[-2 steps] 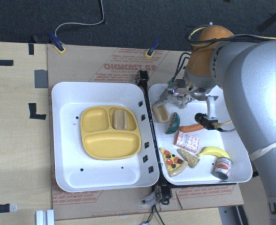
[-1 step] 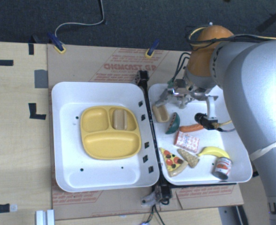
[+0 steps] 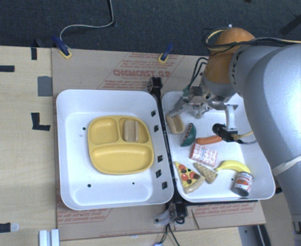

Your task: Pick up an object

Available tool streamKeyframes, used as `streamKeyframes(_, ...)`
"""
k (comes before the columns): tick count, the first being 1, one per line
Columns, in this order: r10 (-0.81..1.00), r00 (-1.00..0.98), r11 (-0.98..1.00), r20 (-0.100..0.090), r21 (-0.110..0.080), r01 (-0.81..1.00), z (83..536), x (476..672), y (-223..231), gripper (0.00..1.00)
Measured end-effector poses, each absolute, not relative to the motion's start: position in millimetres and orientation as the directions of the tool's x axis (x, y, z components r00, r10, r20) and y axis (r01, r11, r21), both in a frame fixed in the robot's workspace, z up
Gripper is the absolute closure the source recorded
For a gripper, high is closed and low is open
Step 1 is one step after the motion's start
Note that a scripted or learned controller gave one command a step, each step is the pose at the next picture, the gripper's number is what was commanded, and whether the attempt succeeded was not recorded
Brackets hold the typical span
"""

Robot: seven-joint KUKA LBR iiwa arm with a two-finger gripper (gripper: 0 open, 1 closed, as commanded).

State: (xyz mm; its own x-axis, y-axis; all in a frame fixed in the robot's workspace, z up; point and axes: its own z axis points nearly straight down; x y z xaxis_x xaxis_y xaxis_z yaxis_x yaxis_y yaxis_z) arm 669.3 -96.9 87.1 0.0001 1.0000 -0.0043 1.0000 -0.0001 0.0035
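My gripper hangs over the back left part of the right bin, open with nothing between its fingers. Just below it lie a tan bread piece and a green melon slice. Further toward the front are an orange carrot, a red and white box, a banana, a pizza slice, a tan cracker wedge and a small can.
The left bin holds a yellow divided plate with a tan item in its back right compartment. A black divider runs between the bins. The grey arm covers the right bin's far right side.
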Motion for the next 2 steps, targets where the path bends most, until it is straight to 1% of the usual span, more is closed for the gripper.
streamKeyframes(1, 1.000, 0.000, 0.000, 0.001, 0.007, 1.000, 98.6, 670.9, -94.5, 1.00)
streamKeyframes(2, 1.000, 0.000, 0.000, 0.001, 0.007, 1.000, 98.3, 670.7, -94.6, 0.00)
